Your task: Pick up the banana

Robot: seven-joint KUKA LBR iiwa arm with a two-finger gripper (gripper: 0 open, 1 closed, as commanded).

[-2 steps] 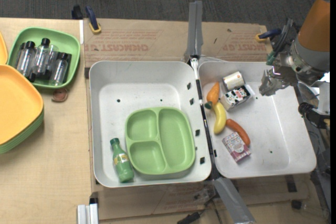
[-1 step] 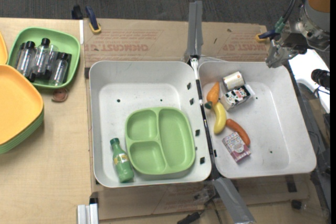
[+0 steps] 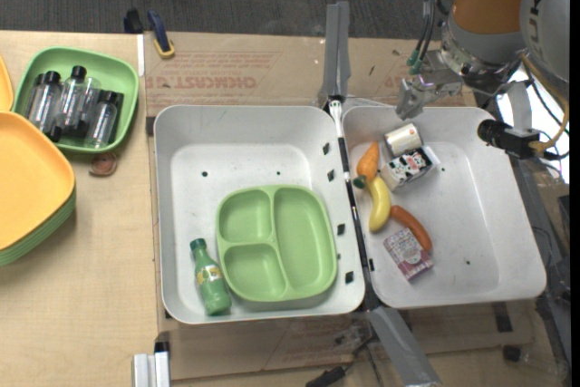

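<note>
Your one camera, high above the two white bins (image 3: 172, 195), looking down at a slant.

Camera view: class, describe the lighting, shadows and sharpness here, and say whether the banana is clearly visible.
Camera view: even, soft light; the white bins show faint shadows along their walls; bright glare at the right edge near the arm; the banana is sharp and unshaded; the gripper near the top looks slightly soft.

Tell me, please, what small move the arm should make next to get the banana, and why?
Probably move the gripper toward the camera and down over the banana. The gripper sits above the right bin's far edge, while the banana lies near the bin's left wall, between an orange carrot-like piece and a sausage.
</note>
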